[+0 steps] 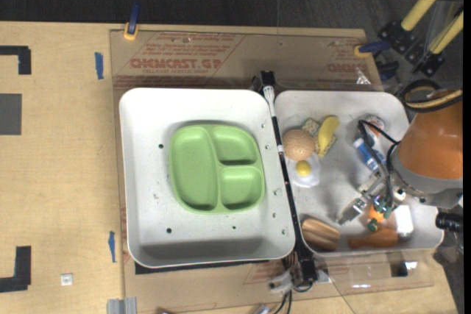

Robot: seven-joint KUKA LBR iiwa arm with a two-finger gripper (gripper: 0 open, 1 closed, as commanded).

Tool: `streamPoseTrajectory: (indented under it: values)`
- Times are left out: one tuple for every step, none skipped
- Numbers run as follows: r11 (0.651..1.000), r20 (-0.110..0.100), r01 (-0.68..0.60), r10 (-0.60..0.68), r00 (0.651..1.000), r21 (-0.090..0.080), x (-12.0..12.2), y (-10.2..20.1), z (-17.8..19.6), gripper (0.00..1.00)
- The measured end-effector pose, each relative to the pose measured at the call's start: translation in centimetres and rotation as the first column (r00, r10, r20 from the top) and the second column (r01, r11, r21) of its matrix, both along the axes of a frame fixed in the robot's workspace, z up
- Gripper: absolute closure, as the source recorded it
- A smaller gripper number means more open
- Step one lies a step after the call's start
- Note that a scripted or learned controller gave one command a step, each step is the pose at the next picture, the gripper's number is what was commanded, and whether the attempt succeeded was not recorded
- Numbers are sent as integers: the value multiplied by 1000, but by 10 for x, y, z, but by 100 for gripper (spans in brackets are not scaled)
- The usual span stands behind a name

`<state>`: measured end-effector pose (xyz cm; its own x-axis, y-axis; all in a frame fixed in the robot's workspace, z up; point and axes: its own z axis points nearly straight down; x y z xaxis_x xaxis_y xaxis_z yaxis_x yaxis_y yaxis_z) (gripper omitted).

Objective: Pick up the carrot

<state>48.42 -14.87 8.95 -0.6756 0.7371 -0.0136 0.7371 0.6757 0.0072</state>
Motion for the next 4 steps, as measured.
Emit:
streamPoseTrajectory:
  values:
    - [971, -2, -238, 238, 971, -6, -1, -6, 0, 0]
    - [960, -1, -279, 279, 960, -6, 0, 7, 0, 0]
    - [997, 6, -77, 77, 997, 2, 1, -6, 0, 0]
    - [997, 25, -71, 71, 997, -9, 6, -9, 12, 100]
